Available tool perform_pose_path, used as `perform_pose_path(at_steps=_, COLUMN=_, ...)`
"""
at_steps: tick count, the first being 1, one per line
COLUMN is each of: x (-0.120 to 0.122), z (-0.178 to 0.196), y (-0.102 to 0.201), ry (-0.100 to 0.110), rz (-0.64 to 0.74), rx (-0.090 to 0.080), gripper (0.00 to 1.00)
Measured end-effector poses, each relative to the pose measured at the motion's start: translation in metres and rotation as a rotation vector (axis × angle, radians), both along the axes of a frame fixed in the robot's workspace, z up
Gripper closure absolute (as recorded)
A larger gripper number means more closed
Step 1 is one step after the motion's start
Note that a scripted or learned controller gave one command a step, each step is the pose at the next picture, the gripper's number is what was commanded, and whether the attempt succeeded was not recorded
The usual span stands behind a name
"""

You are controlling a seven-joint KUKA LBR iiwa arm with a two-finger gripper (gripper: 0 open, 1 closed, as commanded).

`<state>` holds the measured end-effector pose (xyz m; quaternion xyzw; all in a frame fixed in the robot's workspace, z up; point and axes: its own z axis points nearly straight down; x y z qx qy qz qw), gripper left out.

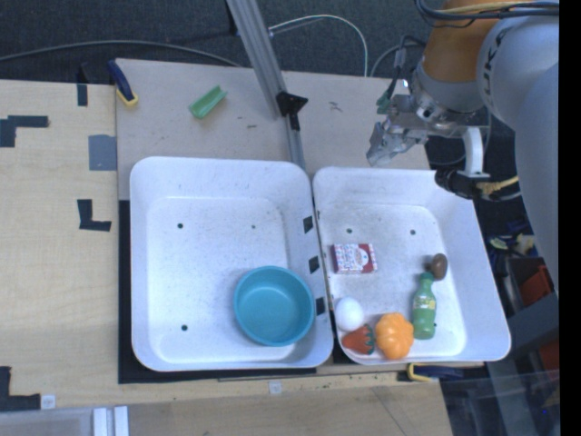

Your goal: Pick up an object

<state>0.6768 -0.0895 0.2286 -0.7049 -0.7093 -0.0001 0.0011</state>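
Observation:
My gripper point(383, 149) hangs above the far rim of the right bin point(381, 182), clear of everything in it, with nothing between its fingers. In the right bin lie a red and white packet point(353, 258), a white egg point(349, 313), a red pepper point(359, 339), an orange pumpkin point(394, 335), a green bottle point(424, 306) and a small brown piece point(438, 265). They cluster in the near half of that bin. A blue bowl point(273, 304) sits in the left bin point(182, 243), near its front right corner.
A grey metal pole point(261, 53) slants across the bench behind the bins. A green block point(207, 102) and a blue and yellow clamp point(122, 84) lie on the bench at the back left. Cables run behind the arm.

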Motion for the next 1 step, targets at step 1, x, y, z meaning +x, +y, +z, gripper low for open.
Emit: perform_pose_path(at_steps=1, x=-0.0021, z=0.0055, y=0.0591, ry=0.001, rz=-0.004, rx=-0.001, gripper=1.00)
